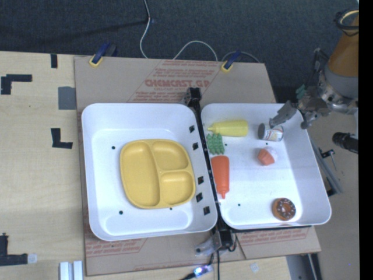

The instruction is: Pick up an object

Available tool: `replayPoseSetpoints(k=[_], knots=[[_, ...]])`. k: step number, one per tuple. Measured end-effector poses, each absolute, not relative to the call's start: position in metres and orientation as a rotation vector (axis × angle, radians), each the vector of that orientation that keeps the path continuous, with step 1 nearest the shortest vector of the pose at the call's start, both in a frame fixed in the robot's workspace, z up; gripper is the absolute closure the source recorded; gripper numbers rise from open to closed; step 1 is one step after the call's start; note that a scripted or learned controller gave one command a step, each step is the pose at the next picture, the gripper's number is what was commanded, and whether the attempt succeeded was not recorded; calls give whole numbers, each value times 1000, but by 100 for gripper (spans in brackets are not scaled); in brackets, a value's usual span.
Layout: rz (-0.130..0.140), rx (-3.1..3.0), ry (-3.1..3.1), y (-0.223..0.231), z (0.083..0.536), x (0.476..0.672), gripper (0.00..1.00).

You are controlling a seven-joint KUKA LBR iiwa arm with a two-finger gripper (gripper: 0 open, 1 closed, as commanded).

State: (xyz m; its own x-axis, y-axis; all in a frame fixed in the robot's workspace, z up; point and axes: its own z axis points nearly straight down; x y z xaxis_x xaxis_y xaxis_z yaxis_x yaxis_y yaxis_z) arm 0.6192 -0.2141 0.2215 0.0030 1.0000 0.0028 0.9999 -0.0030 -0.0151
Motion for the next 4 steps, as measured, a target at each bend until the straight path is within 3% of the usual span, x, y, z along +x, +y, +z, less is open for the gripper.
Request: replayPoseSetpoints(k=[1,4], knots=[[2,-2219,-2222,-213,230,622,0],[4,-2220,-2224,-210,83,618,0]])
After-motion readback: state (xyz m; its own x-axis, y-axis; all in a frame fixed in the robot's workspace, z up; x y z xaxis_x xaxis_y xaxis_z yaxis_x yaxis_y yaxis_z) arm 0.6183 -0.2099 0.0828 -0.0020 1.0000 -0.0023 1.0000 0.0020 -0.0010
